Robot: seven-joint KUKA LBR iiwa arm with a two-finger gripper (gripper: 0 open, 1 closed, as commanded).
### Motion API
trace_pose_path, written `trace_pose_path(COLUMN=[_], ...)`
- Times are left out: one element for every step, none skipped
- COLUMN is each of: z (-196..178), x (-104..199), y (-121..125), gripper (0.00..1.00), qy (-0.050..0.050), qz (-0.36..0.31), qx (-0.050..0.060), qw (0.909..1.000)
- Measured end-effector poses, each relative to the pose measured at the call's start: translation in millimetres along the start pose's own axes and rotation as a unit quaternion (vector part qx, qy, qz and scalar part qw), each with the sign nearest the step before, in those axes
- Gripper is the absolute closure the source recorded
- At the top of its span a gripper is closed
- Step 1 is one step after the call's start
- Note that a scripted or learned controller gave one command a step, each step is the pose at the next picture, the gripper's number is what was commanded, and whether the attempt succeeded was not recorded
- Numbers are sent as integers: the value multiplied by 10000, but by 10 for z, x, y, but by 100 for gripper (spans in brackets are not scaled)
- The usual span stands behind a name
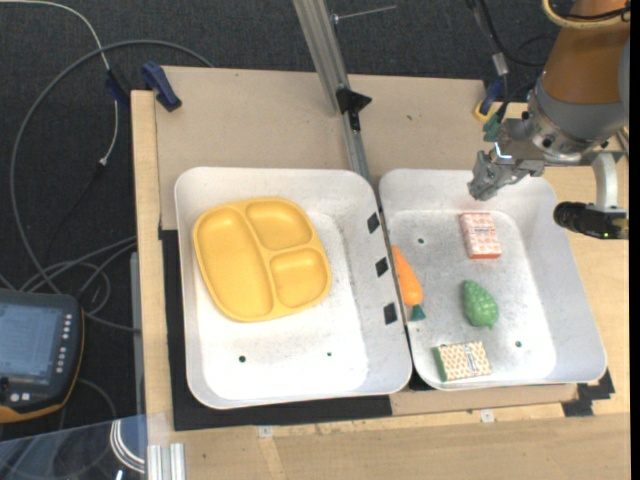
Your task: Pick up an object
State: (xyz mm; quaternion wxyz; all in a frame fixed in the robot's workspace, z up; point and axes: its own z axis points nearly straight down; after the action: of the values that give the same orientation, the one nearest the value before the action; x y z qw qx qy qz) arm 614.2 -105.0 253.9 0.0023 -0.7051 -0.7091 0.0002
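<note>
My gripper [487, 182] hangs over the far edge of the right bin [545, 368], just above and behind a small pink-red box [480, 236]. Nothing shows between its fingers. Lower in the same bin lie a green bumpy object [480, 304], an orange carrot [406, 279] along the left wall, and a tan patterned box [463, 360] near the front.
The left bin [300, 373] holds a yellow divided plate [262, 258]. A metal pole [322, 38] rises from between the bins at the back. Black clips mark the seam between the bins. Cables and a pendant lie on the floor at left.
</note>
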Motion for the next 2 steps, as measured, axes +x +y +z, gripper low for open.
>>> trace_pose_path(z=[-5, -35], x=[639, 1247], y=[-63, -114], gripper=[100, 100], qy=[5, 5], qz=[-9, -11], qx=[-7, -7], qw=[10000, 10000])
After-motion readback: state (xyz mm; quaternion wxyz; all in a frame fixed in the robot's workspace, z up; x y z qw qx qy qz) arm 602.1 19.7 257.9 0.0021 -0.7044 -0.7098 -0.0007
